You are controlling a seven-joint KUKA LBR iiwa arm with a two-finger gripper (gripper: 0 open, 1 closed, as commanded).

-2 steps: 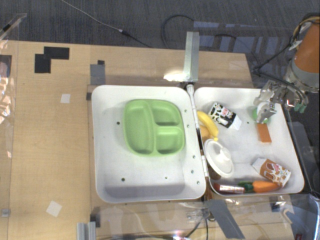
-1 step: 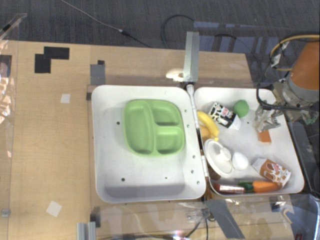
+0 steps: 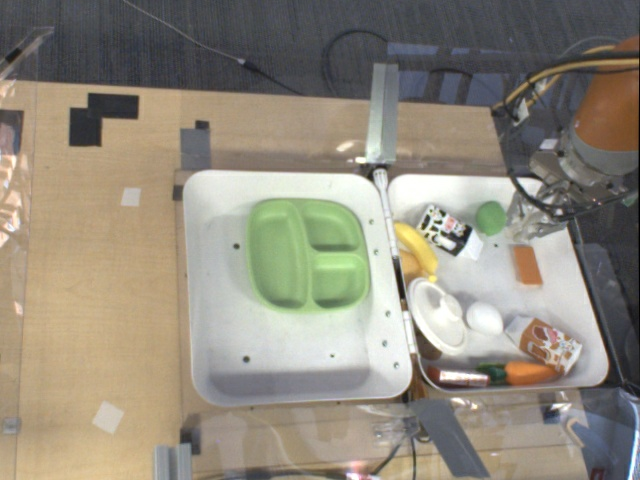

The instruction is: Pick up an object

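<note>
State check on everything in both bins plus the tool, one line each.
Green three-compartment plastic tray: flat, upright, in left bin.
Yellow banana: lying at right bin's left edge.
Black-and-white carton: on its side.
Green ball: resting beside the tool.
Orange block: lying flat.
White bowl: tilted.
White egg: loose.
Orange carrot: lying flat.
Tool: low in right bin, holding nothing visible.

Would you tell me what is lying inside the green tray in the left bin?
Nothing lies in the green tray: its three compartments show bare green bottoms. It sits alone on the left bin. Whatever is beneath the tray is covered.
</note>
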